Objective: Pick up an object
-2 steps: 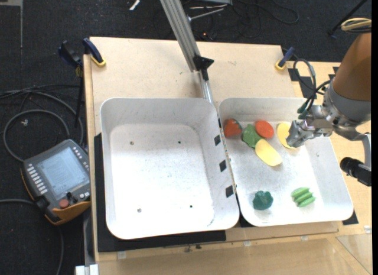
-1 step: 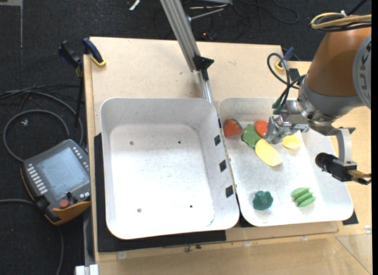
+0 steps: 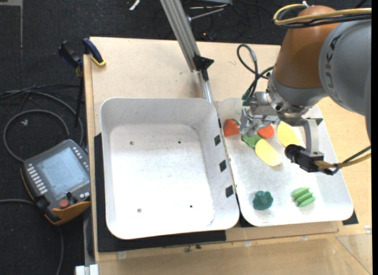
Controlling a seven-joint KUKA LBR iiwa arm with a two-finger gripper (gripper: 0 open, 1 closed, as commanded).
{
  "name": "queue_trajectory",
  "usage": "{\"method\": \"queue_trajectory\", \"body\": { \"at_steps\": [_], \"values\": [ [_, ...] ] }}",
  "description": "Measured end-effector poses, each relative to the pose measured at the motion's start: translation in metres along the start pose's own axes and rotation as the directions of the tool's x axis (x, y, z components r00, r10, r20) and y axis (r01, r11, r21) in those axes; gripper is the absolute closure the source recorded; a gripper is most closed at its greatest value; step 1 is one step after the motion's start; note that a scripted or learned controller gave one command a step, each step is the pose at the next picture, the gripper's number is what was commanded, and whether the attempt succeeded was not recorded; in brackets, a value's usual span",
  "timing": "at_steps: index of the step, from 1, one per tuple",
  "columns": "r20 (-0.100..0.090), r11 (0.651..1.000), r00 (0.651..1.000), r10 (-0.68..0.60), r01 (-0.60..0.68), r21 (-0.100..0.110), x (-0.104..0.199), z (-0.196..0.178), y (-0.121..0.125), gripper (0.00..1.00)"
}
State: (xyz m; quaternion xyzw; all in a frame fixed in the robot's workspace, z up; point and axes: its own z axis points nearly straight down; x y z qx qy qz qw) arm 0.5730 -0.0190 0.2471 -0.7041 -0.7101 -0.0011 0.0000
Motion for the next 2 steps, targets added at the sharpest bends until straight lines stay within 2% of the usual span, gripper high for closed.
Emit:
{"method": "queue_trajectory", "body": {
  "at_steps": [1, 2],
  "values": [
    [0.0, 1.0, 1.0, 0.001, -0.001, -0.001, 0.045, -0.006, 0.023, 1.0],
    [0.001, 1.0, 1.0, 0.001, -0.001, 0.001, 0.093, 0.012, 0.044, 1.0]
  ]
}}
